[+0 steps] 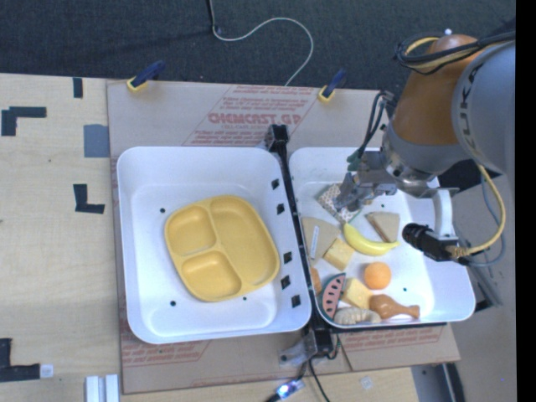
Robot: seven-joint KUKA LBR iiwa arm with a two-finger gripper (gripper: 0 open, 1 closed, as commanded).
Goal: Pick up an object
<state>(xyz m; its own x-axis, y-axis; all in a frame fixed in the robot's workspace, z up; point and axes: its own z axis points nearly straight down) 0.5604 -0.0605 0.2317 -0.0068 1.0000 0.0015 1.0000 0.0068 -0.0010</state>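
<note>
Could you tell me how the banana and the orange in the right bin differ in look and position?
The banana is long, curved and yellow; the orange is round and orange. The banana lies higher in the view, close under the hand, while the orange sits nearer the bin's lower rim, beside a drumstick. The banana's upper end lies beside a slice of bread; the orange stands apart from it. Both look like toy food and lie in the right bin.

Robotics lab: taped bench (50, 224), bins (134, 174).
</note>
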